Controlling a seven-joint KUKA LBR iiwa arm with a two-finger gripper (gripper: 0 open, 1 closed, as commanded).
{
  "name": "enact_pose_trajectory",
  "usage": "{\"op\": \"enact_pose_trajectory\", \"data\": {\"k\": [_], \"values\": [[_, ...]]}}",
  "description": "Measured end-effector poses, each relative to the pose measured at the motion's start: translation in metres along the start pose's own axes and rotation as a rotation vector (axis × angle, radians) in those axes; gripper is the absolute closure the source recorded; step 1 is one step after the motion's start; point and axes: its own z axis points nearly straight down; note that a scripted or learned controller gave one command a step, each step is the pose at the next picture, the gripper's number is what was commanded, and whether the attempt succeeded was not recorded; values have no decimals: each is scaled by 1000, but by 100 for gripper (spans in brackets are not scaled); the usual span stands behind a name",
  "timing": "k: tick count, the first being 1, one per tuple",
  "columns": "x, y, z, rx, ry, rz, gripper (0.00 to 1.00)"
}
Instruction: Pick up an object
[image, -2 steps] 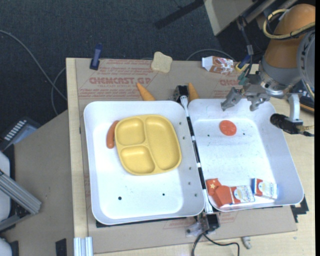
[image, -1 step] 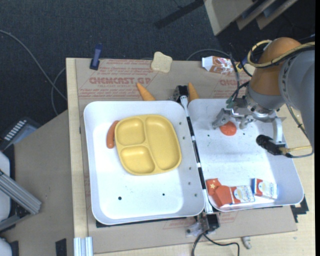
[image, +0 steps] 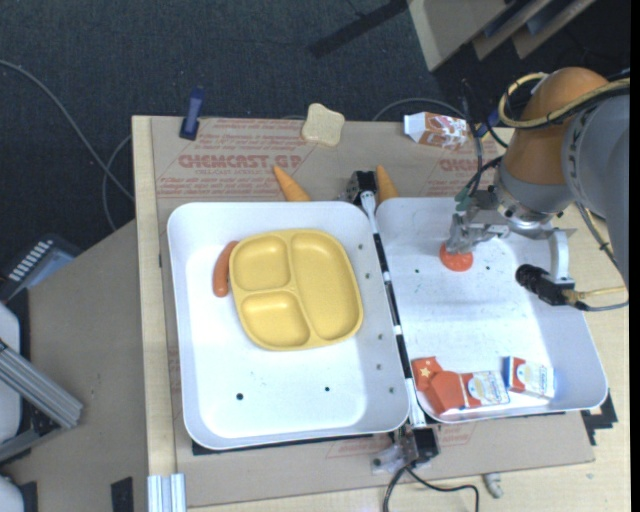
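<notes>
My gripper (image: 463, 238) is down in the far part of the right bin (image: 560, 330), directly over a small round red object (image: 458, 261) on the bin floor. Its tip meets the top of that red object, which still rests on the floor. Two cartons lie by the bin's near rim: a red and white carton (image: 458, 389) and a smaller white, blue and red carton (image: 527, 378). In the left bin (image: 290, 410), a yellow divided plate (image: 296, 288) has an orange-red sausage (image: 221, 270) at its left edge.
Beyond the bins on the brown board lie a bread slice (image: 323, 123), a carrot (image: 290, 185), a second orange piece (image: 386, 183), a small carton (image: 437, 128) and a blue item (image: 191, 113). A black cable fitting (image: 540, 283) hangs over the right bin.
</notes>
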Motion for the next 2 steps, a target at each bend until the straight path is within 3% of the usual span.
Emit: {"op": "enact_pose_trajectory", "data": {"k": [1,2], "values": [[0,0,0,1,0,0,0],[3,0,23,5,1,-1,0]]}}
